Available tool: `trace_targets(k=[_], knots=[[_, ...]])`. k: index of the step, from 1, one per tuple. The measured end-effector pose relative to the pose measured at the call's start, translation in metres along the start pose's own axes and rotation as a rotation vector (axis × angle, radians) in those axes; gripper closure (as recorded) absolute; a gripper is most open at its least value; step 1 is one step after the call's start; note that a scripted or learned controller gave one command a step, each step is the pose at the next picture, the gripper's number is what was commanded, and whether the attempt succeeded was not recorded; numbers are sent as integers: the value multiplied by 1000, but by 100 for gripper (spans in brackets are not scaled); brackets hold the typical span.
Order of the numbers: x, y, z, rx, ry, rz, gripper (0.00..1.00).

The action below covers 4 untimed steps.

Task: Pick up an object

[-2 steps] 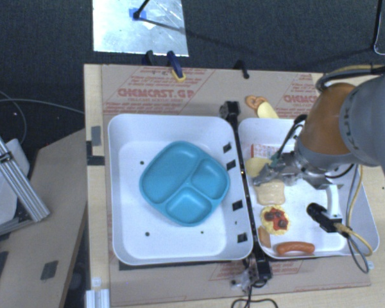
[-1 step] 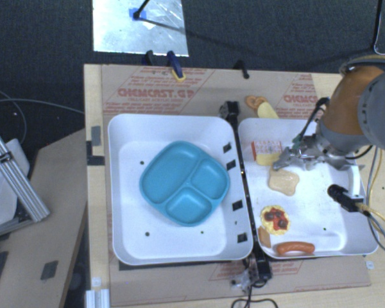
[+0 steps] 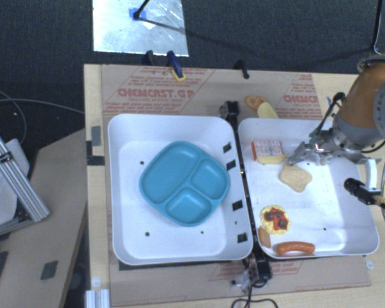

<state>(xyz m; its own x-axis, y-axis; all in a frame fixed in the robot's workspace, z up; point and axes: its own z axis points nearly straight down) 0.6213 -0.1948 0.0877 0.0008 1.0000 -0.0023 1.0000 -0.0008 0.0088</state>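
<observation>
Poised low in the right white bin (image 3: 362, 236), gripper (image 3: 299, 161) just above the tan bread-shaped toy slice (image 3: 295, 178); finger state impossible to tell. Best lowered squarely over the slice, clear of the red-and-white carton (image 3: 267, 149) beside it.

plate (image 3: 185, 183) in left bin (image 3: 125, 172), toys perhaps right
</observation>
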Motion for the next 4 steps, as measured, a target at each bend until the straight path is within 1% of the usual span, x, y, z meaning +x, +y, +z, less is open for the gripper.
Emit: trace_targets(k=[1,2,3,4], knots=[[91,51,1,0,4,-13,0],[200,15,-105,-4,8,-15,0],[244,9,-97,7,5,-10,0],[243,-94,-97,16,3,-1,0]])
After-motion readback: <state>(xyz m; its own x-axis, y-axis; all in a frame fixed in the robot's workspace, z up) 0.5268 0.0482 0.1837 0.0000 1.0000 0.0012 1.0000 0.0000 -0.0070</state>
